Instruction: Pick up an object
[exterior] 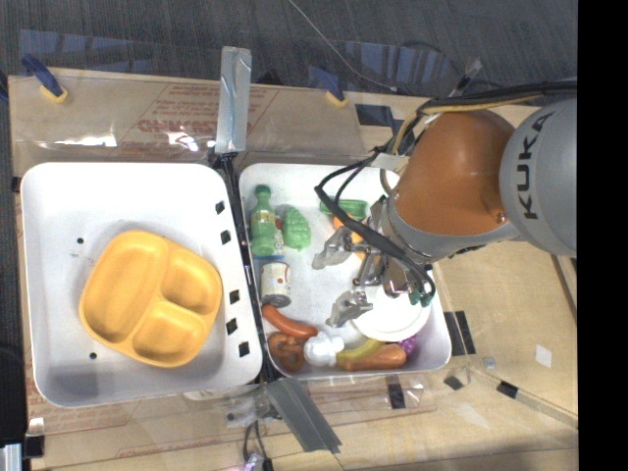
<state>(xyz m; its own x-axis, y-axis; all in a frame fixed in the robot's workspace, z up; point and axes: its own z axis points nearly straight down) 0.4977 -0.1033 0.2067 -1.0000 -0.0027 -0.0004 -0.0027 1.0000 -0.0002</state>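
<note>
My gripper hangs over the middle of the right bin, open, with bare bin floor between its two metal fingers. To its left lie a green bottle, a green leafy toy and a small can. A red sausage lies just left of the lower finger. Along the front wall sit a brown item, a white piece and a yellow-and-red toy. A white plate shows partly under the wrist.
The left bin holds a yellow divided plate. A green object and an orange bit sit at the back of the right bin, partly behind black cables. The orange-banded arm covers the bin's right side.
</note>
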